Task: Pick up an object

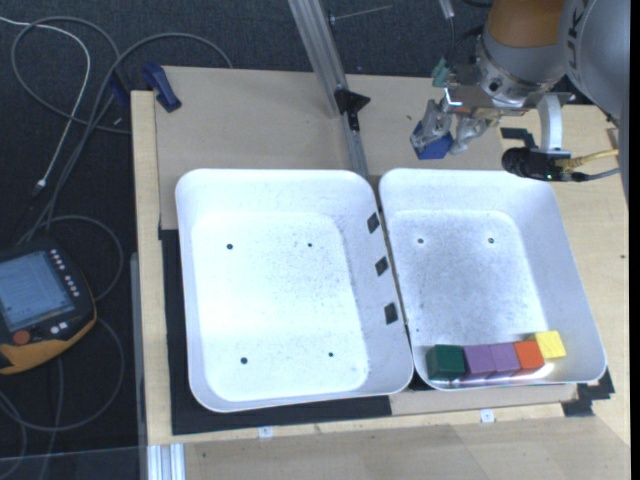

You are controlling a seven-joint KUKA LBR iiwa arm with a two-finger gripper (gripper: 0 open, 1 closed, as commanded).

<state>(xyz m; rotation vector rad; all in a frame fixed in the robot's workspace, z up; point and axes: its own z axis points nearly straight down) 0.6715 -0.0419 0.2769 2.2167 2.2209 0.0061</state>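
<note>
My gripper (438,140) hangs above the bench behind the right bin's (570,268) far left corner. It is shut on a small blue block (432,148), which shows between the fingertips. A row of blocks lies along the right bin's near wall: a green block (447,360), a purple block (488,358), an orange block (528,353) and a yellow block (551,345).
The left bin (200,268) sits beside the right one, with black clips (381,265) along the shared edge. A slanted metal post (320,48) rises behind the bins. A blue clamp (160,86) is at the bench's far left corner, and a teach pendant (38,303) lies off the bench.
</note>
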